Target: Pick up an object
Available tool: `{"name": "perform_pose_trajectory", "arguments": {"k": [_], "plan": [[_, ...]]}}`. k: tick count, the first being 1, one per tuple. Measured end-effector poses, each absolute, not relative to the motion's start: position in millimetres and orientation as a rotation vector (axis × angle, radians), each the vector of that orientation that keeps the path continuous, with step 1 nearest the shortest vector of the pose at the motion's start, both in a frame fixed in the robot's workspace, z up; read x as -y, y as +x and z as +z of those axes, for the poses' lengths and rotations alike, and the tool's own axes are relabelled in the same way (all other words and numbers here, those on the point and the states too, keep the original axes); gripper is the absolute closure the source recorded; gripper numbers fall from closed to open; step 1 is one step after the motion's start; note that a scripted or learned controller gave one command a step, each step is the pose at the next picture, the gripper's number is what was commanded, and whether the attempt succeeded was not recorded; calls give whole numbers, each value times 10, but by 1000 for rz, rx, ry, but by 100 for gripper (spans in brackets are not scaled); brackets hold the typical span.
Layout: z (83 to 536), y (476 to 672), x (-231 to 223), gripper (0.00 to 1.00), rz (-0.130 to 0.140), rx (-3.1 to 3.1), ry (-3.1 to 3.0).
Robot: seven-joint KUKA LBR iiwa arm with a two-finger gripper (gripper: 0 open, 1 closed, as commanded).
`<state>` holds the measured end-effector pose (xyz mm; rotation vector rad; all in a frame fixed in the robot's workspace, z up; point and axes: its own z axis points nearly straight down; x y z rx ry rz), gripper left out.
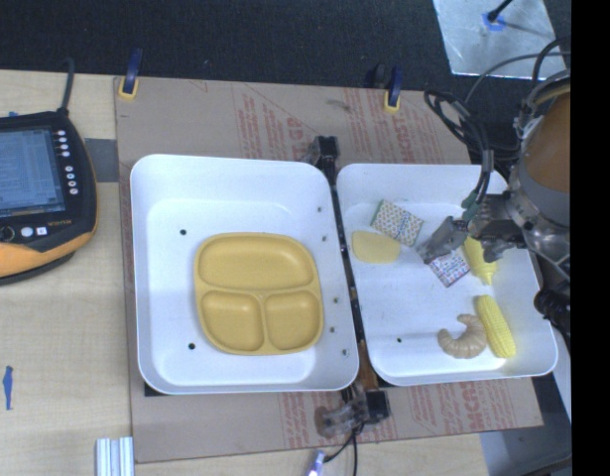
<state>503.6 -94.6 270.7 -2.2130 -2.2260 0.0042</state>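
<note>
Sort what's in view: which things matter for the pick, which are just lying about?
Job: hand; right bin; checked packet; yellow lump; small card; corn; croissant.

Lying about: left bin; yellow tray; pendant; clamps.

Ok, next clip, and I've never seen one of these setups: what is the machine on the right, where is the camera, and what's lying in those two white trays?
There is one picture, taken by a fixed camera above the bench, looking down at a slant. The machine is a robot arm reaching in from the right; its gripper, a two-finger claw, hangs over the right bin. Whether it grips anything cannot be told from here.

The left bin holds a yellow divided plate. The right bin holds small items: a pale yellow piece, a patterned packet, a small card just under the gripper, a toy corn cob and a tan curved piece beside it. At far left on the bench lies the arm's control tablet.
</note>
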Motion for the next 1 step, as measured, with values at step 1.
{"name": "perform_pose_trajectory", "arguments": {"k": [1], "plan": [[1585,5422,1547,0,9,2223,-2214]]}}
